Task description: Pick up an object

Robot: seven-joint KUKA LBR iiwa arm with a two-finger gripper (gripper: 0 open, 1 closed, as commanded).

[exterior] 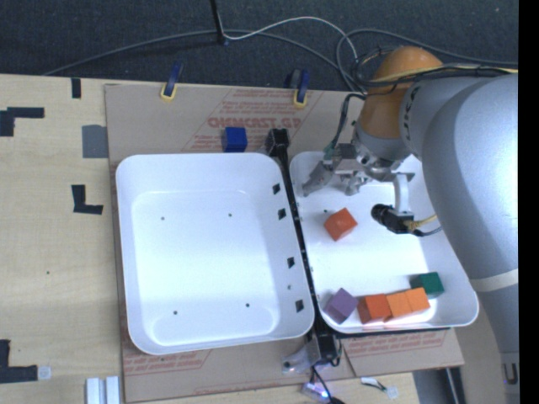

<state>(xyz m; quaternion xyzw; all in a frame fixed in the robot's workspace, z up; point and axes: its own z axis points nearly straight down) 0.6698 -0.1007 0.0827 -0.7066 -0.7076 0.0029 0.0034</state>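
A small blue cube (235,139) sits on the brown cardboard sheet (244,118), outside the bins at about eleven o'clock from centre. Below it lies the left shallow white plastic bin (126,225), its far rim just near the cube. The right shallow white plastic bin (438,251) touches it along a dark seam with black clips.

In the right bin, an orange block (340,224) lies alone near the bin's middle, slightly tilted. At five o'clock, along the near rim, runs a row: a purple block (341,304), then a darker orange block (375,308) and a lighter orange block (408,301) touching one another, and a green block (429,284), partly hidden behind the last.

The metal two-finger gripper (341,175) hangs at the bin's far end, at one o'clock, apart from the lone orange block; its jaws are lost among brackets and cables, so I cannot tell their spread. The grey arm's bulk cuts off the bin's right rim.
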